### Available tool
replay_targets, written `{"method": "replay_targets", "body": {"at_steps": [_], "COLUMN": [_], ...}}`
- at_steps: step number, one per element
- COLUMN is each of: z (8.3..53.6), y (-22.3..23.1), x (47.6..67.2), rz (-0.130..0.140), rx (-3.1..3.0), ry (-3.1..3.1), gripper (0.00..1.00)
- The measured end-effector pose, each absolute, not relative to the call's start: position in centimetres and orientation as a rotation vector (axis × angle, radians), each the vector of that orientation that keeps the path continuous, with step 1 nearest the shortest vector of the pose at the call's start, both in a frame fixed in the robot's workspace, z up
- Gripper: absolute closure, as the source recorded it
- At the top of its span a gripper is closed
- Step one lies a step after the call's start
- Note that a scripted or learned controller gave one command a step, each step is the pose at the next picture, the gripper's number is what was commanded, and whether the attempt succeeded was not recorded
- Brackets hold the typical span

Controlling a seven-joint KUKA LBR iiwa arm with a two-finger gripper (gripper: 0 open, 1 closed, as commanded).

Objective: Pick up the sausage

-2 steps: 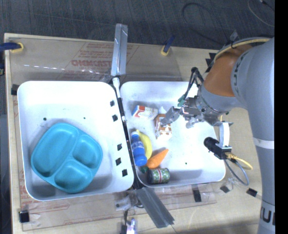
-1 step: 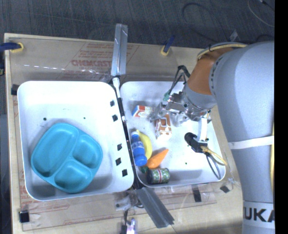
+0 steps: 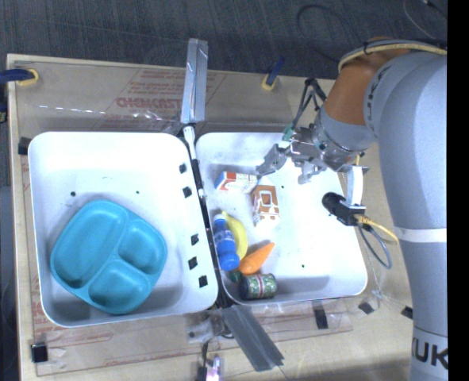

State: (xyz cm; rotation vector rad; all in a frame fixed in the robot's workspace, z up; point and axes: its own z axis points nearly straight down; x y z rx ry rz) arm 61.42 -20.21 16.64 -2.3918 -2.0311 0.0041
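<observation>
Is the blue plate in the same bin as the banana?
No, the blue plate lies in the left bin, while the banana lies in the right bin.

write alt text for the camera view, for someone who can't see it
A grey robot arm reaches from the right, its gripper hovering over the right bin, which holds small cartons, a banana, a blue bottle, a carrot and a can. The left bin holds a blue divided plate.

Blue tray (image 3: 107, 254), banana (image 3: 237, 234), carrot (image 3: 255, 257)

The grey arm (image 3: 409, 133) reaches in from the right, jaws spread open.
</observation>
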Motion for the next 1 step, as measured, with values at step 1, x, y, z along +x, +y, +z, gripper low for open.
{"method": "replay_targets", "body": {"at_steps": [1], "z": [20.08], "y": [-17.48], "x": [65.73], "rz": [0.005], "rx": [-2.444], "ry": [-1.968], "gripper": [0.00]}}
